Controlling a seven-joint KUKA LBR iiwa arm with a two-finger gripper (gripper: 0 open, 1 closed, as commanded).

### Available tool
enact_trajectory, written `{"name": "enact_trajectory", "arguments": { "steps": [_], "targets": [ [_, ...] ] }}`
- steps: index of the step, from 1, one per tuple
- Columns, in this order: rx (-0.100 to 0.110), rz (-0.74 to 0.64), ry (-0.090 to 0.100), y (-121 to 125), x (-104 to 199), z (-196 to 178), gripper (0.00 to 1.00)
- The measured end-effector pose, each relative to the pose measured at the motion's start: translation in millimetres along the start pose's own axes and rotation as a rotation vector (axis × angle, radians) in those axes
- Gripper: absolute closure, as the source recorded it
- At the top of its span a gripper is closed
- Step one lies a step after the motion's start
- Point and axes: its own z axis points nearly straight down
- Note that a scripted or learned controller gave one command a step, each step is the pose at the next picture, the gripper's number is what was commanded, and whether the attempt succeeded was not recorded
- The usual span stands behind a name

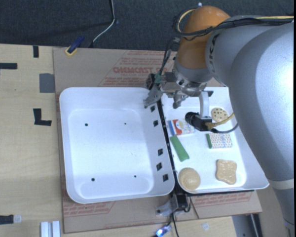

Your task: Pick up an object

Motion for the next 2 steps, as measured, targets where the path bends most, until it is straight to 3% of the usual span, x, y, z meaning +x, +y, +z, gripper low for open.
{"name": "enact_trajectory", "arguments": {
  "steps": [1,2],
  "targets": [
    [0.005,-0.002,0.000,0.0,0.6,-6.6,1.00],
    [0.010,-0.003,-0.001,-0.1,1.0,-13.0,1.00]
  ]
}}
